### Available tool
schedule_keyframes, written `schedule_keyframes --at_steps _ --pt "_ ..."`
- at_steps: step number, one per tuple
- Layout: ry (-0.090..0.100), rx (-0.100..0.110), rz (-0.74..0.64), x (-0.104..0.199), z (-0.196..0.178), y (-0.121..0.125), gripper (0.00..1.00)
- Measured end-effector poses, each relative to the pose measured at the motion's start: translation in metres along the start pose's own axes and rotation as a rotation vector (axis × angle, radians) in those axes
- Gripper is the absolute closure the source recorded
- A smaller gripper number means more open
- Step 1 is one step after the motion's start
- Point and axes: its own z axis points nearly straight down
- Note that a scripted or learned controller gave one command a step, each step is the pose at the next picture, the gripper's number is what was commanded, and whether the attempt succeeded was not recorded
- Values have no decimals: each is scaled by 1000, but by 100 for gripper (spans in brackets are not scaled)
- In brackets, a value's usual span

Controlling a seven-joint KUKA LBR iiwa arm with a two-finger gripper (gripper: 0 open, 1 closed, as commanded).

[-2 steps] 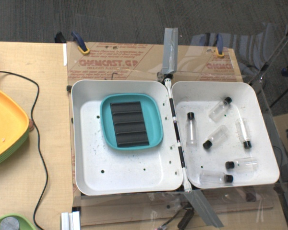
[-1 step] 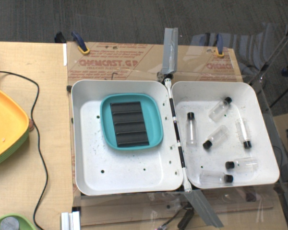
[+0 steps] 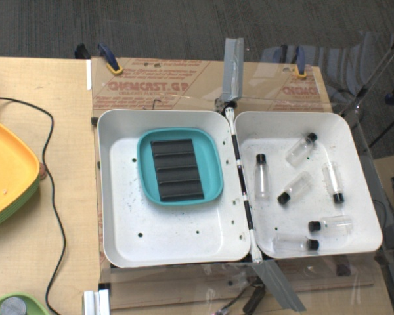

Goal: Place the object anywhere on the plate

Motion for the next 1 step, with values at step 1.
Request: schedule_keyframes --at_steps 1 --pt "1 -1 122 14 0 8 0"
